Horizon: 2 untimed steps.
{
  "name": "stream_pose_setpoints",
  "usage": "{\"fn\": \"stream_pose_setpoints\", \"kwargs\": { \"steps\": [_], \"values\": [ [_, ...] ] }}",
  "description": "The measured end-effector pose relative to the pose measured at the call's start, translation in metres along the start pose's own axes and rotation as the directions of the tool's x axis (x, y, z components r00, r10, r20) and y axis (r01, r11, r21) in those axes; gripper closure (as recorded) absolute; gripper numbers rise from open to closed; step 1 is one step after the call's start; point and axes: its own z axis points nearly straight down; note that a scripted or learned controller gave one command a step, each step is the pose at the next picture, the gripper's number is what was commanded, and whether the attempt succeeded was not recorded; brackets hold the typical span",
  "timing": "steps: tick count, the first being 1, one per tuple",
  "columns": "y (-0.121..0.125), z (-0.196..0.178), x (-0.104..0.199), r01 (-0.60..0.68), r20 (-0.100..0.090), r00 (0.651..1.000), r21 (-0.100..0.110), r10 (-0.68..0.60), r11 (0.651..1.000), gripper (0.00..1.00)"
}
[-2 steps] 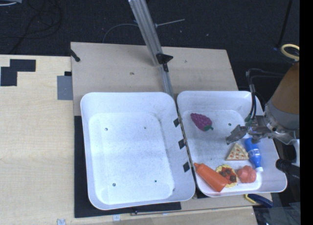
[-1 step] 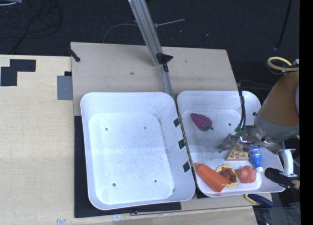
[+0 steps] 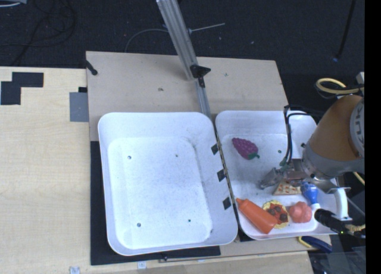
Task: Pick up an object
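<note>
- Right bin [image 3: 262, 121], toward the bench's right edge: toy food gathered in its near half, a bunch of purple grapes [image 3: 244, 147] lying alone nearer the far wall.
- Along the near rim: an orange carrot [image 3: 256, 215] lying aslant by the bin's near left corner, touching a small pizza-like piece [image 3: 275, 211], then a pink round fruit [image 3: 299, 211] just beside that; a blue-and-white piece [image 3: 309, 194] toward the near right corner.
- Gripper [image 3: 275, 178] low inside the right bin, reaching in from the right, tips pointing left over bare floor between grapes and pizza piece.
- Fingers: too dark and blurred to judge as spread or pressed together; cannot tell. Nothing visible between them.
- A flat patterned piece [image 3: 288, 189] just under the gripper body, partly hidden.
- Likely handling, judged from looks: moulded plastic, light, stiff, smooth and rather slippery; little risk of breakage.
- Carrot: best taken across its thick middle, jaws square to its length; tapered tip apt to squirt out.
- Grapes: bumpy surface gives better purchase; pinch across the narrow width.
- Grapes lie up-left of the gripper, apart; carrot lies toward the near edge, left of the tips, near but not touching.
- Left bin [image 3: 155, 183] lies well apart from the gripper.
</note>
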Motion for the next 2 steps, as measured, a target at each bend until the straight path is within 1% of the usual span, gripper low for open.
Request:
{"fn": "stream_pose_setpoints", "kwargs": {
  "steps": [1,2],
  "values": [
    [0.002,-0.013,-0.001,-0.002,0.000,1.000,-0.005,0.002,1.000,1.00],
    [0.003,-0.075,0.000,0.001,-0.003,1.000,0.002,-0.001,1.000,1.00]
  ]
}}
